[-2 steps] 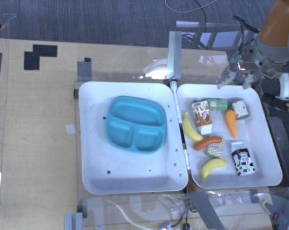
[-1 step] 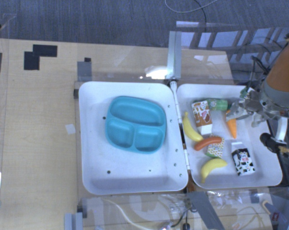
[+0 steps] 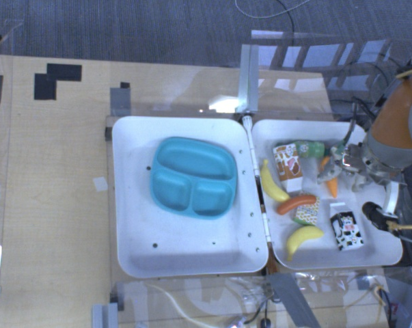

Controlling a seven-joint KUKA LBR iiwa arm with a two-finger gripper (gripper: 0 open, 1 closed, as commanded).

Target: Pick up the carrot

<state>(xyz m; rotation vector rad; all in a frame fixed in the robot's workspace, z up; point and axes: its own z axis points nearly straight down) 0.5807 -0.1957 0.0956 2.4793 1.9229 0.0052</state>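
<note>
Here, carrot (image 3: 332, 185): seen upright in the right bin (image 3: 390, 255), near its far right corner.
Tool (image 3: 337, 161): lowered onto the carrot's top; whether it is closed cannot be told.
Left bin (image 3: 130, 203): occupied by a blue divided plate (image 3: 192, 176) at centre.

Divided plate (image 3: 192, 177) in left bin (image 3: 130, 251); carrot (image 3: 332, 185) in right bin (image 3: 390, 255).

Glossy blue plastic tray (image 3: 193, 177); smooth white bins (image 3: 130, 203).
</note>
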